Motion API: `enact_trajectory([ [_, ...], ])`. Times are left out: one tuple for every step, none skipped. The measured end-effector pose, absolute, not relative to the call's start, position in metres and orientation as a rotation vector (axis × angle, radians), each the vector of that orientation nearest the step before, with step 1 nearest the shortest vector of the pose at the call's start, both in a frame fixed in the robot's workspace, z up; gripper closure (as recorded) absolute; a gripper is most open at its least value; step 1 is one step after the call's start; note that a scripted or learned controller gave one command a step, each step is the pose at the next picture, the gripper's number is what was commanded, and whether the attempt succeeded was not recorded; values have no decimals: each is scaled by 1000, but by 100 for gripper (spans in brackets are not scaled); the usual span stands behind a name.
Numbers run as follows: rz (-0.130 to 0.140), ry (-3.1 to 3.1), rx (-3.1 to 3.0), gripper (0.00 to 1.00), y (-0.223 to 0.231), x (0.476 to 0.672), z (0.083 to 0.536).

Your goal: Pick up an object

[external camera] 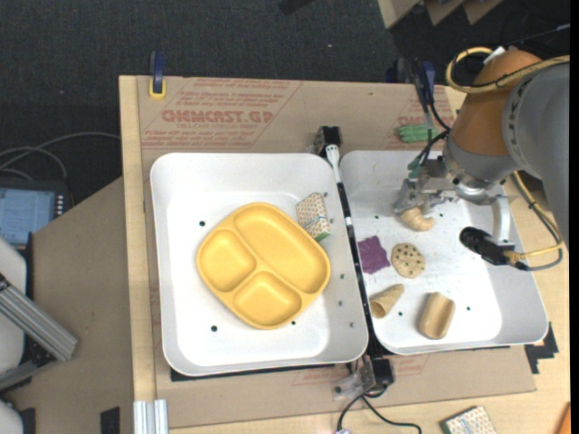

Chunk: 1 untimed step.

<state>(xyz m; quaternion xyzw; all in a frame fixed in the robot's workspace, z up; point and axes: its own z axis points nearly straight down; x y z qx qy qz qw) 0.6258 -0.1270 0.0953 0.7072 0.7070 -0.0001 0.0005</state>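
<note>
The gripper (422, 199) is seen low over the right bin (520, 319), at its far side, directly above a tan lump (415, 218); contact cannot be told, nor the tool's state. In the same bin a purple piece (372, 253), a cookie (408, 260), a cone (386, 299) and a tan cylinder (435, 316) are laid nearer, apart from the gripper. The left bin (176, 324) holds a yellow tray (262, 264), with a patterned piece (313, 213) touching its far-right rim.
</note>
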Motion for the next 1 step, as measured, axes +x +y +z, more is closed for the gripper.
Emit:
enact_trajectory([
  [7, 2225, 2214, 100, -63, 597, 190],
])
